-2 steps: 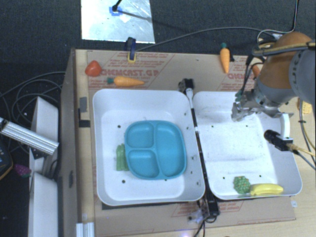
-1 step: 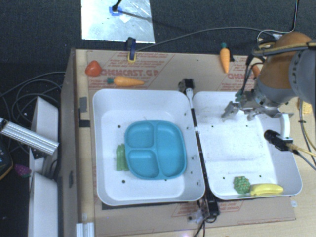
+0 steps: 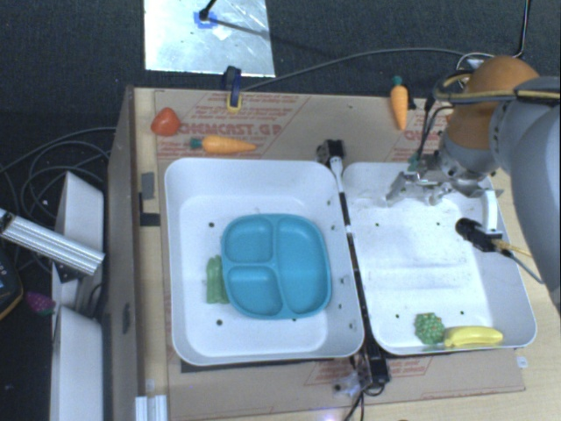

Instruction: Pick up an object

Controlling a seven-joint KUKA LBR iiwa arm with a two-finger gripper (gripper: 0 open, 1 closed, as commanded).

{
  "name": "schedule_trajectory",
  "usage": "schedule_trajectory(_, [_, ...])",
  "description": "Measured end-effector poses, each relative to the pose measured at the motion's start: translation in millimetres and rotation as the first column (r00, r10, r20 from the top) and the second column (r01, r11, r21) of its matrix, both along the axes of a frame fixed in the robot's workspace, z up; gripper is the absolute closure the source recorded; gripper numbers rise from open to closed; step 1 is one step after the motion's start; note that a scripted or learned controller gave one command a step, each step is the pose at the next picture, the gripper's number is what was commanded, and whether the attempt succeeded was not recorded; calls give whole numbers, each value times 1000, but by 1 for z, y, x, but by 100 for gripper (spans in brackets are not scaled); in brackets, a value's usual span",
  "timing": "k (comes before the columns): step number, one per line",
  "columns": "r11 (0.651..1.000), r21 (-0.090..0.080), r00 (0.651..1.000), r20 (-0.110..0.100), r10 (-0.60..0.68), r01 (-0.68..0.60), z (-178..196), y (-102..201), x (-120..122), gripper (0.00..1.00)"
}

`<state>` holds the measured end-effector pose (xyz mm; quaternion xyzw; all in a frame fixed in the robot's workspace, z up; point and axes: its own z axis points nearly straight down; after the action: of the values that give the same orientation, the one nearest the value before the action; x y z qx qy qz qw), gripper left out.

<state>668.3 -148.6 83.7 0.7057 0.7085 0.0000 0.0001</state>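
Claw (image 3: 419, 185) above right bin (image 3: 394, 235)

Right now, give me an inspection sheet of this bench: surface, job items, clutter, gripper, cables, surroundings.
Surface: cardboard-topped bench bearing a left bin and a right bin.
Job's things: blue divided plate and green piece in the left bin; green broccoli-like toy and yellow banana at the right bin's near edge.
Clutter: two toy carrots and an orange-red toy on the cardboard behind the bins.
Gripper: gripper low over the right bin's far end, holding nothing visible.
Cables: black cables on the floor at left; one cable crossing behind the bench.
Surroundings: foil sheet on dark carpet.
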Motion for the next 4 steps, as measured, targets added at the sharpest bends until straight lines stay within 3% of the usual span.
schedule_trajectory(1, [1000,-2,1000,6,3,-3,12,0,2,100])
schedule_trajectory(4, [1000,-5,1000,16,10,-10,46,-1,5,100])
